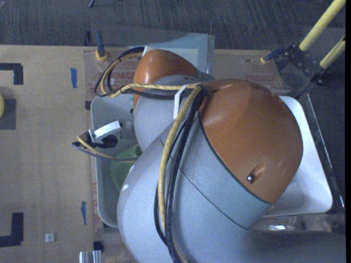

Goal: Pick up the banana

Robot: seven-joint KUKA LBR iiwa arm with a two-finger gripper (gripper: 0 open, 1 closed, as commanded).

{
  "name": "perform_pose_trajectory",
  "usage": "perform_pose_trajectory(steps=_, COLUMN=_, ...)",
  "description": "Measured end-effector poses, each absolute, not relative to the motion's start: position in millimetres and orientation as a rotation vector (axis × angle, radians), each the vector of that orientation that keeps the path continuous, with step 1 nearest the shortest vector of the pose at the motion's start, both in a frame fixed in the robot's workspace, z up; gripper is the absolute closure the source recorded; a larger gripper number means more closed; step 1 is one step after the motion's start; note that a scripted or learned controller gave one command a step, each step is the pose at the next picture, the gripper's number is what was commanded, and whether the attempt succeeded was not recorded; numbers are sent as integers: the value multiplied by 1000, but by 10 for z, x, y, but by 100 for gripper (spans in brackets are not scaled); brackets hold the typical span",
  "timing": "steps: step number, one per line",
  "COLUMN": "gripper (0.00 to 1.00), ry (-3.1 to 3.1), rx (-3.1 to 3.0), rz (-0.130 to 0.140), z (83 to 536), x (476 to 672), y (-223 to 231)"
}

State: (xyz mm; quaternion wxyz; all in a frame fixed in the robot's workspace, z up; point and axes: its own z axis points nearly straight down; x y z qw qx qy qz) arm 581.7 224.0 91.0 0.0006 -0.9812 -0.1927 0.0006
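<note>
Arm [219, 163] bent low over the bins [315, 196], covering most. Hand's state: cannot tell. Banana pickup apparently unfinished; green thing [122, 166] alongside.

Arm [219, 169] spans most of the view, grey body with orange bands, cable bundle [170, 163] running along it. It lies over both white bins [315, 185]. Green object [122, 171] partly visible in the left bin beside the arm. Wooden tabletop [44, 147] bears blue tape marks [73, 78].
</note>
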Motion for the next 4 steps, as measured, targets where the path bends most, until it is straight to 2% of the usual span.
perform_pose_trajectory(steps=1, gripper=0, ry=-603, rx=-3083, rz=6, z=897, x=5808, y=2233)
perform_pose_trajectory(steps=2, gripper=0, ry=-338, rx=-3110, rz=-5, z=902, x=5921, y=2013)
perform_pose_trajectory(steps=3, gripper=0, ry=-575, rx=-3088, rz=2, z=1351, x=6321, y=2110)
perform_pose_trajectory(steps=4, gripper=0, ry=-848, rx=-3024, rz=7, z=1159, x=6515, y=2092)
